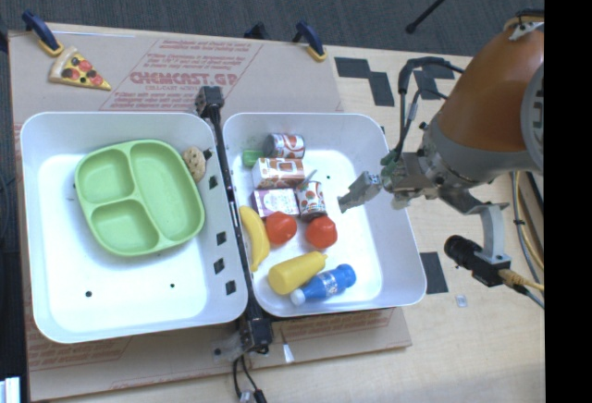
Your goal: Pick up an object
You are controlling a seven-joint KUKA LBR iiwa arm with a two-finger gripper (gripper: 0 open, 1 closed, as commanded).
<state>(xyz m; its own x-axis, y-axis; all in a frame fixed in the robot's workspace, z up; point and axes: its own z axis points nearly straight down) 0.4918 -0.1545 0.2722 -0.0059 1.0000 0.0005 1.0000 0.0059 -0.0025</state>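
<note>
The right bin (pixel 400 239) holds a heap of toy food. There is a red-and-white can (pixel 287 145), two small cartons (pixel 280 172) (pixel 276 201), a dark can (pixel 312 200) and two red tomatoes (pixel 280 227) (pixel 321 232). A banana (pixel 254 237), a yellow bottle (pixel 296 270) and a blue bottle (pixel 326 285) lie there too. My gripper (pixel 356 193) hangs over the bin's bare right side, just right of the dark can and the tomatoes. It touches none of them.
In the left bin (pixel 55 281) sit a green divided plate (pixel 139 196) and a cookie (pixel 193 161). A toy pizza slice (pixel 79 70) lies on the cardboard behind. The big orange-banded arm (pixel 490 105) looms over the bench right of the bins.
</note>
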